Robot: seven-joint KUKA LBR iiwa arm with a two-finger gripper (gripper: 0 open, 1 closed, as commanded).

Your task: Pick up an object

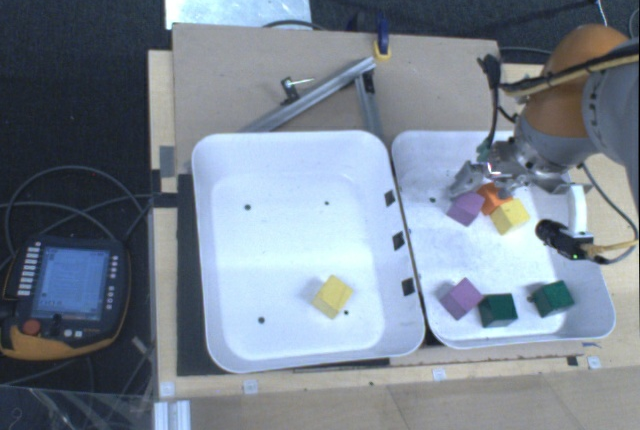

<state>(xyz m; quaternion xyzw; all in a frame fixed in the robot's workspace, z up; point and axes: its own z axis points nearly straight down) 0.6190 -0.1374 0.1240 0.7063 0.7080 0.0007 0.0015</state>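
Note:
My gripper (486,184) hangs low over the upper middle of the right bin (590,328), and its fingers look spread open. Just below it lies a tight cluster: an orange block (490,201), a purple block (465,209) to its left and a yellow block (510,216) to its right. The orange block sits right under the fingertips and is partly hidden by them; nothing is lifted. Farther toward the front of this bin are another purple block (461,298) and two dark green blocks (497,309) (551,298). A lone yellow block (332,296) lies in the left bin (215,248).
The arm's orange-banded wrist (585,58) and its cables come in from the upper right. A metal bar (320,93) lies on the cardboard behind the bins. A teach pendant (65,293) sits on the floor at the left.

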